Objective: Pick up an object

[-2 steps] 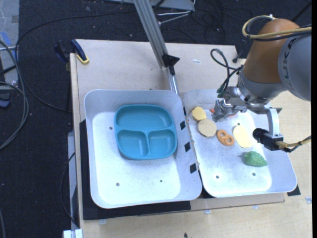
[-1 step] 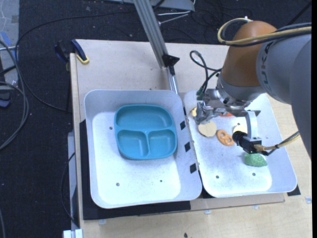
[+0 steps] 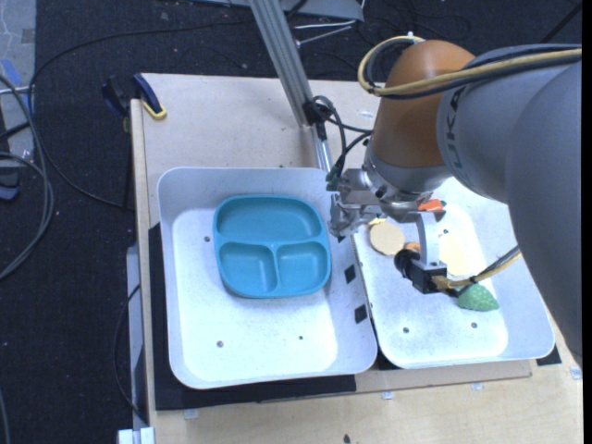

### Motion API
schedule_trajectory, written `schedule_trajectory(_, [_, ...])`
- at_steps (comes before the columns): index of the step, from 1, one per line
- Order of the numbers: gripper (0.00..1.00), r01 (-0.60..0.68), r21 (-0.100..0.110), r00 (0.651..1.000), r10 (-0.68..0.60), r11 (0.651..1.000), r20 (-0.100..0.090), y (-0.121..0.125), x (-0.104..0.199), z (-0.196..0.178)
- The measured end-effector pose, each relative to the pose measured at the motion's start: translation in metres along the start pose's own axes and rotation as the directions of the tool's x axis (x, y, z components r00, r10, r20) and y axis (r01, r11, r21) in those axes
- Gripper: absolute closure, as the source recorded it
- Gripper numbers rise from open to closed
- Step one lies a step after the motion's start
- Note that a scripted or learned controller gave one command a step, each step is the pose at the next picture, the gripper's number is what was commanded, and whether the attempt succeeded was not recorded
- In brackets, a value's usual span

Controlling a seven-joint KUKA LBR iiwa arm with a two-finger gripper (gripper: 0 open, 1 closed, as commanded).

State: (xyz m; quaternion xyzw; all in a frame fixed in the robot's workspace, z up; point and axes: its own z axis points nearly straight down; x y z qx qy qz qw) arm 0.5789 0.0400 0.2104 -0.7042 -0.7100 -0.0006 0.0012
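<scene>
Blue smooth three-compartment tray (image 3: pixel 272 246); knobbly green object (image 3: pixel 478 298)

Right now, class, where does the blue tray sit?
The blue tray lies in the left bin, toward its upper right, just left of the gripper.

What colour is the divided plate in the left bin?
Light blue; the plate shows plainly in the camera view.

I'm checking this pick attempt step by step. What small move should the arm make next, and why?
Probably shift the gripper a little toward the tan round piece in the right bin before descending. It hangs over the bins' shared rim, nothing shows between its fingers, and that piece lies closest.
</scene>
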Motion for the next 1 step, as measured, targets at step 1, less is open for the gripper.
schedule_trajectory(1, [1.00,-0.001,-0.003,1.000,0.001,1.000,0.001,0.0050,0.0481,-0.0142])
